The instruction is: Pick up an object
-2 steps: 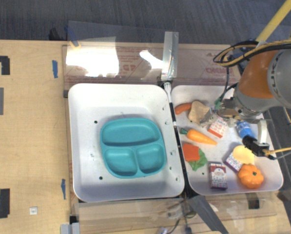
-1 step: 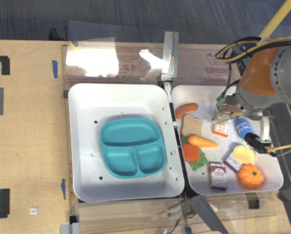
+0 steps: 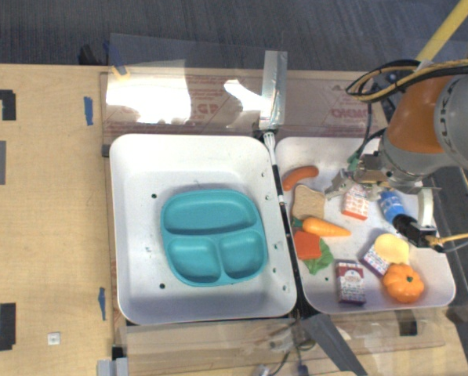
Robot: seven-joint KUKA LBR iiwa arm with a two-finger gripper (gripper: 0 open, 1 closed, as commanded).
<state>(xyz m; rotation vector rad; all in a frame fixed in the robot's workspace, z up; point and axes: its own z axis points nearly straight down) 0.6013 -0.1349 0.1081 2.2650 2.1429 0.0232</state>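
Note:
The right bin [image 3: 445,296] holds several toy foods. A reddish sausage [image 3: 299,175] lies at its far left, with a bread slice [image 3: 308,203] and a carrot [image 3: 325,227] just in front of it. A red-and-white carton [image 3: 357,204] sits mid-bin beside a blue item [image 3: 390,206]. Nearer the front are a yellow lemon [image 3: 393,248], an orange pumpkin [image 3: 404,283] and a dark red box [image 3: 350,281]. My gripper [image 3: 353,176] hangs low over the bin's back part, just behind the carton and right of the sausage. Nothing is visibly held.
The left bin [image 3: 132,178] carries a teal divided plate [image 3: 212,235]. A red and green vegetable piece [image 3: 310,247] lies by the divider between the bins. Cables and a yellow pole [image 3: 449,22] run behind the arm at the right.

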